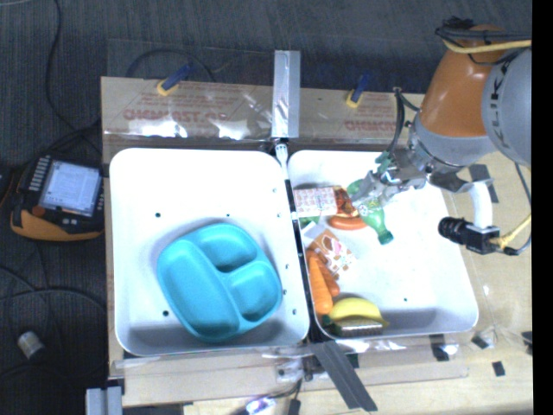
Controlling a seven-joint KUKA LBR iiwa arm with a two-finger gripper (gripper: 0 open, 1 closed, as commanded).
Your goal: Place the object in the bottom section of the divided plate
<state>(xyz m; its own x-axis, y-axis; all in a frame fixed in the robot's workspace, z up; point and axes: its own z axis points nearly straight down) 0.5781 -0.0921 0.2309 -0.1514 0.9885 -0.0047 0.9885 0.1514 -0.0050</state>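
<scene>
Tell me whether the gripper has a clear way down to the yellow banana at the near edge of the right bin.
Probably yes. The yellow banana lies uncovered near the right white bin's front wall, with an orange carrot beside it. The gripper hovers over the green bottle, farther back; nothing stands between.

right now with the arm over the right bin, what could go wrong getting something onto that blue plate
The toys in the right bin lie packed along its left wall: carrot, banana, green bottle and a snack packet touch or overlap, so the gripper may nudge neighbours or pick up two.

The blue divided plate sits rotated in the left bin, so a drop could land in the wrong section or on a ridge.
</scene>
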